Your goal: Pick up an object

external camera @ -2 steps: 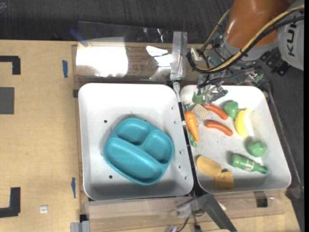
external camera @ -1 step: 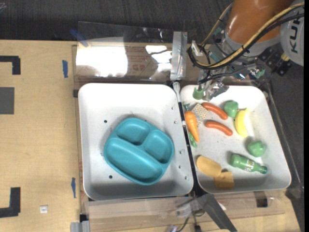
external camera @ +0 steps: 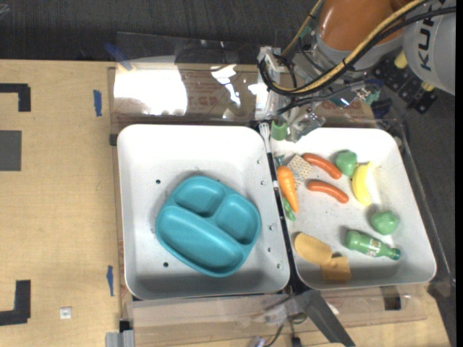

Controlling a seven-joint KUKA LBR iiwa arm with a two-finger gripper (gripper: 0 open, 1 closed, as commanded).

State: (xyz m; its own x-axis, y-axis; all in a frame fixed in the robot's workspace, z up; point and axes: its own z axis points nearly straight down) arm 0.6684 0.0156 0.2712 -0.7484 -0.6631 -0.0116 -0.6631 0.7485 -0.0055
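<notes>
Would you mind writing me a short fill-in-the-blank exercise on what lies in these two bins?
1. The teal divided tray lies in the ____ bin.
2. The carrot lies along the right bin's ____ wall.
3. The number of red sausages in the right bin is ____.
4. The bottle near the right bin's front is coloured ____.

Missing words: left; left; two; green.
</notes>
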